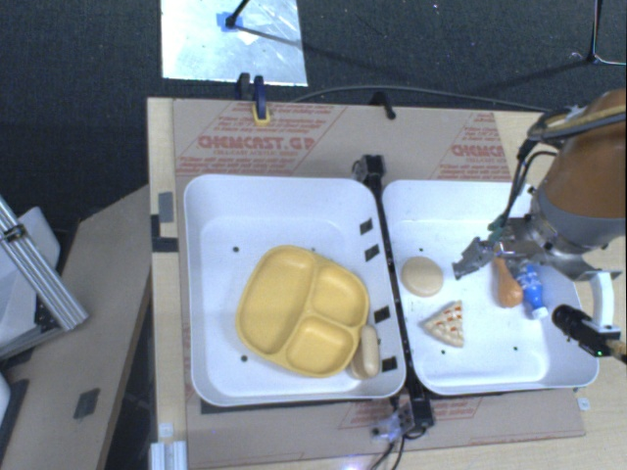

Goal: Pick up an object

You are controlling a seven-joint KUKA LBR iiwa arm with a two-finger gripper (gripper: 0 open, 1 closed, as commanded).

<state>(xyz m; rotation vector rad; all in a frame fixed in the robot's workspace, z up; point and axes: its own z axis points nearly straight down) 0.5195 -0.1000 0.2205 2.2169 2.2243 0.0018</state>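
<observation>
While arm leans over right bin [470, 375] | tool [478, 256] (low): grip state unclear

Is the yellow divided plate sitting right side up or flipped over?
Right side up: the yellow plate in the left bin shows its three hollow compartments facing upward.

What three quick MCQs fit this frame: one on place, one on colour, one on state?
1. Where is the tray?
A. left bin
B. right bin
C. on the bench outside the bins

2. What colour is the tray?
A. blue
B. yellow
C. red

3. How does the pizza slice lie?
A. inside the tray
B. flat on the right bin floor, apart from the round bun
C. stacked on the bun

Key: 1 A, the tray sits on the left bin floor. 2 B, it is plain yellow. 3 B, white floor shows between slice and bun.
</observation>
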